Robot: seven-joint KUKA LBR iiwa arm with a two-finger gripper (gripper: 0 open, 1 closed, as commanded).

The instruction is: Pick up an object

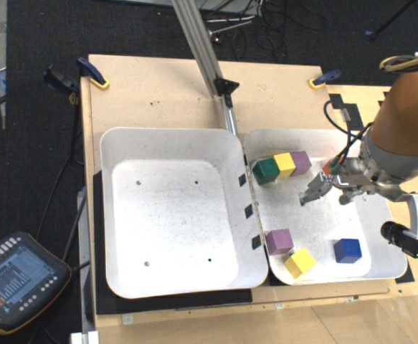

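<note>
I am seeing even, bright overhead light falling on the two shallow white plastic bins (122, 213), casting soft shadows; the dark floor is fading dim, focus slightly soft.

Two white bins (173, 138) are showing faint dark speckling against the tan bench (158, 84). A green cube (265, 170), yellow cube (285, 164) and purple cube (301, 162) are glowing together; another purple cube (279, 240), another yellow cube (300, 261) and a blue cube (347, 250) are sitting lower. The arm (409, 127) is gleaming orange over grey.
</note>
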